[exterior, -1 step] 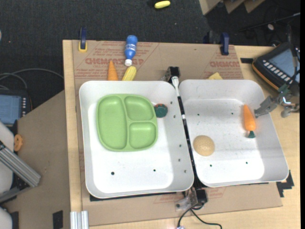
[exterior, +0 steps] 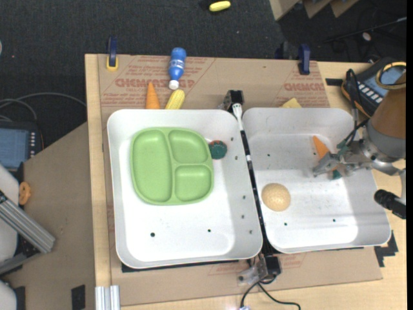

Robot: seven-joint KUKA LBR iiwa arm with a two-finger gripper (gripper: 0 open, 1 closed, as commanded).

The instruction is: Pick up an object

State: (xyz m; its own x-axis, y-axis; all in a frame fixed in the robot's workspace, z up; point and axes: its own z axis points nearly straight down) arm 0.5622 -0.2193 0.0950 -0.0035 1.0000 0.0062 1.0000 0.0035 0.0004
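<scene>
I've got the gripper [exterior: 328,166] low in the right bin [exterior: 303,237], can't tell its state, right beside the orange carrot piece [exterior: 320,146], tan ball [exterior: 277,197] well apart.

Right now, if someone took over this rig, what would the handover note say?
Gripper: low in the right bin, near its far right side; whether it grips anything cannot be told.
Carrot: just beside the gripper, on the bin floor.
Tan ball: right bin, near the divider.
Green tray and small teal item: left bin.
Done: the arm is down by the carrot.
Left: close on a thing and lift it.
</scene>
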